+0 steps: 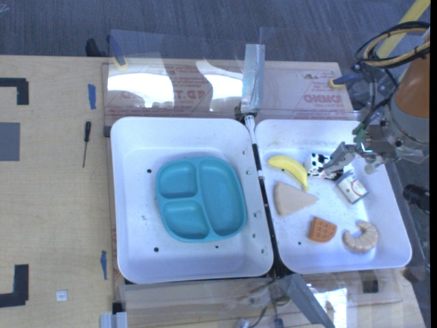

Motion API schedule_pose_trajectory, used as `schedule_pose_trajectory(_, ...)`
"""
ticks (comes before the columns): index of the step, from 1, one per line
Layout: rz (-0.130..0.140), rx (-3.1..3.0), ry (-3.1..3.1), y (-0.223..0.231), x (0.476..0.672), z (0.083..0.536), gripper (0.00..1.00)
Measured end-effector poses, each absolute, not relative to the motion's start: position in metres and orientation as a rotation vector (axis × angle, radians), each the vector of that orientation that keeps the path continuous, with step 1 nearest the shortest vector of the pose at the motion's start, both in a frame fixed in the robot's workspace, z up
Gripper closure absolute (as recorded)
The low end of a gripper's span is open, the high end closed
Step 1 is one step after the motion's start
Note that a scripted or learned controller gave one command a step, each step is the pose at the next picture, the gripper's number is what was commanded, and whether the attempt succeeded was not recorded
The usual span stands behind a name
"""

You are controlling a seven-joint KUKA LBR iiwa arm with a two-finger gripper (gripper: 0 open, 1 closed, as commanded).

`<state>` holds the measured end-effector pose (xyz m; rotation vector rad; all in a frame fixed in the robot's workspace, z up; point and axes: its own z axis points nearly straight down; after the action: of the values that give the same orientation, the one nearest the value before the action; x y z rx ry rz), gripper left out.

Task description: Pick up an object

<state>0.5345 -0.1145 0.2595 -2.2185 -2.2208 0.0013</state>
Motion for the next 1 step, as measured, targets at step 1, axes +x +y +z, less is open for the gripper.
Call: schedule_pose_trajectory(1,0.008,-2.212,-2.222,-0.0811,0.6038,0.1791,0.0)
